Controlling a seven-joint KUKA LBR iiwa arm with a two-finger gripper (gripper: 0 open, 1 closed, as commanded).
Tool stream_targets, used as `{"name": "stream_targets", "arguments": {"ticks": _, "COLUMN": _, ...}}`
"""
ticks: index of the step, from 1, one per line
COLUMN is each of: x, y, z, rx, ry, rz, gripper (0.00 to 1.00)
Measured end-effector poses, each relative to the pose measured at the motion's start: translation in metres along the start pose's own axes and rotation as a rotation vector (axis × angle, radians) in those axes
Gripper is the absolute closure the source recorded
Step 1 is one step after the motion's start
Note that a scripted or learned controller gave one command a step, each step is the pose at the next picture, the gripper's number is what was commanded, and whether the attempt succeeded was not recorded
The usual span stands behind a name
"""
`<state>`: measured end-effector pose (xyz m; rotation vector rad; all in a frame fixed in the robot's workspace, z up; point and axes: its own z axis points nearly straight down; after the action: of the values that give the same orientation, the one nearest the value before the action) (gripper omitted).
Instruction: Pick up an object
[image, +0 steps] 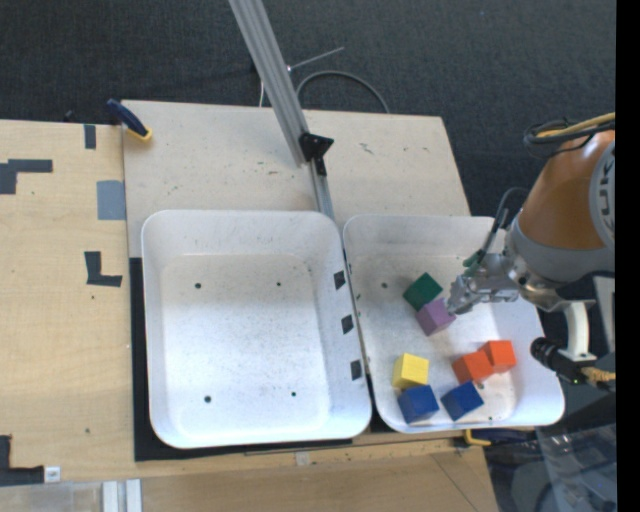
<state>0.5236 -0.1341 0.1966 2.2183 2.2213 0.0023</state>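
Observation:
The right bin (400, 240) holds several small blocks. A green cube (422, 291) lies near its middle, with a purple cube (434, 318) just below it. Lower down sit a yellow cube (410, 370), two blue cubes (418, 403) (463, 400) and two orange cubes (498, 355) (470, 367). My gripper (462, 298) hangs low in this bin, just right of the purple cube and touching or almost touching its upper right edge. Nothing visibly sits between its fingers.
The left bin (160, 300) stands beside the right one, sharing a middle wall. A slanted metal rail (285, 95) runs from the top down to the bins' junction. A blue and yellow clamp (130, 120) lies at the bench's far left corner.

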Motion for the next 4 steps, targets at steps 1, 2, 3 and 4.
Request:
{"name": "stream_targets", "arguments": {"ticks": 1, "x": -0.004, "y": 0.006, "z": -0.062, "rx": -0.003, "ry": -0.001, "rz": 0.0, "gripper": 1.0}}
{"name": "stream_targets", "arguments": {"ticks": 2, "x": -0.003, "y": 0.006, "z": -0.071, "rx": 0.003, "ry": 0.001, "rz": 0.0, "gripper": 1.0}}
{"name": "stream_targets", "arguments": {"ticks": 3, "x": 0.044, "y": 0.012, "z": -0.059, "rx": 0.004, "ry": 0.001, "rz": -0.004, "gripper": 1.0}}
{"name": "stream_targets", "arguments": {"ticks": 4, "x": 0.093, "y": 0.015, "z": -0.06, "rx": 0.004, "ry": 0.002, "rz": -0.005, "gripper": 1.0}}
